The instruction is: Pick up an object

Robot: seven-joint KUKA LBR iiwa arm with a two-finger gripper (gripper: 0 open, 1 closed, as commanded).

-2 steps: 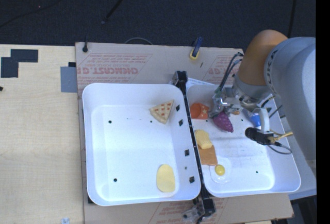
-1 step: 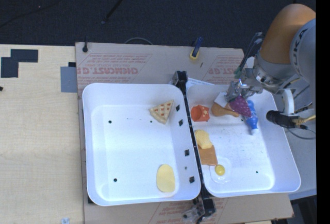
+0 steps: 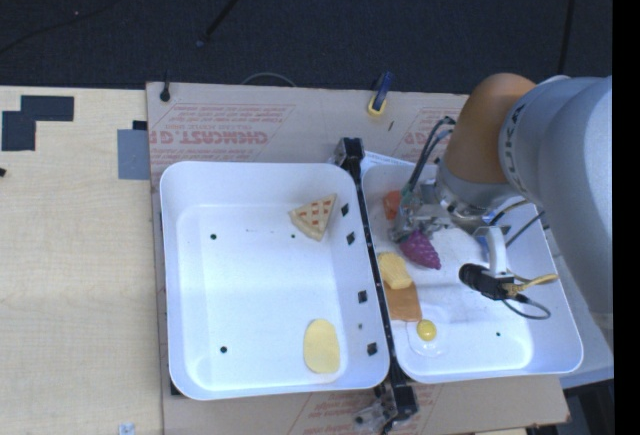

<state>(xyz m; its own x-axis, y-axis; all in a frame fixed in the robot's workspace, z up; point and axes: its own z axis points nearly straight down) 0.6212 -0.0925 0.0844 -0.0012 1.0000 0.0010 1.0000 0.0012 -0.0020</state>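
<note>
My pincer point(image 3: 412, 228) is down in the right bin point(image 3: 560, 348), toward its eleven o'clock corner, and from this slanted look I cannot tell how it is set or whether anything is caught in it; the wrist and cables hide that. Just at its four o'clock, touching or nearly so, lies the purple grape bunch point(image 3: 421, 250), which I judge to be the thing in reach. It looks like a moulded toy: light, fairly stiff, with a knobbly surface that should give grip rather than slide, and nothing about it seems breakable. It tapers, so I would take it across the broad middle, not the narrow tip, where it could squirt out. A small orange-red piece point(image 3: 392, 204) sits at my nine o'clock against the bin wall. Further toward six o'clock lie a yellow block point(image 3: 394, 270) and an orange block point(image 3: 403, 303), touching each other, then a small yellow ball point(image 3: 427, 330); the ball would roll, the blocks look flat and low, harder to get under. In the left bin point(image 3: 185, 223), well apart, are a pizza slice point(image 3: 314, 217) and a pale yellow oval point(image 3: 322, 346), both thin and flat.
</note>
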